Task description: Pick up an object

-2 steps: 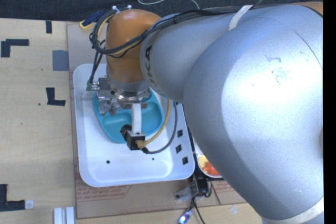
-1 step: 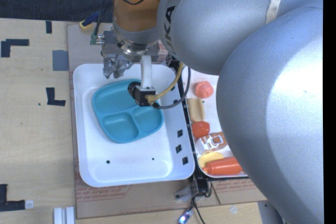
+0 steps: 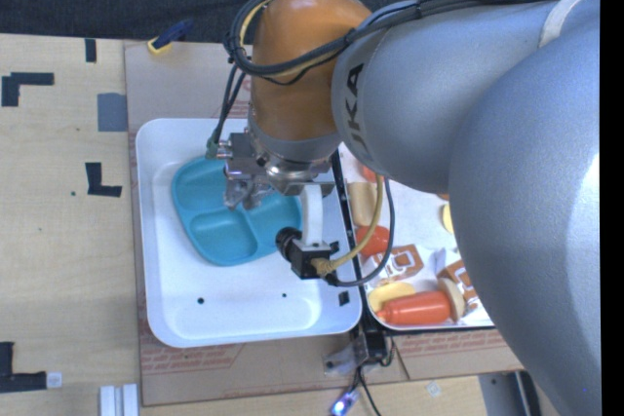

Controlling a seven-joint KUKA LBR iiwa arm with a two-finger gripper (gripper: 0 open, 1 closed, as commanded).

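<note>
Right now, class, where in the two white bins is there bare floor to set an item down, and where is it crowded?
Bare floor lies in the left bin, along its front edge below the blue divided tray, and in a strip beside its left wall. The right bin is crowded: an orange-red item and other pieces lie close together, and the arm covers much of it.
</note>
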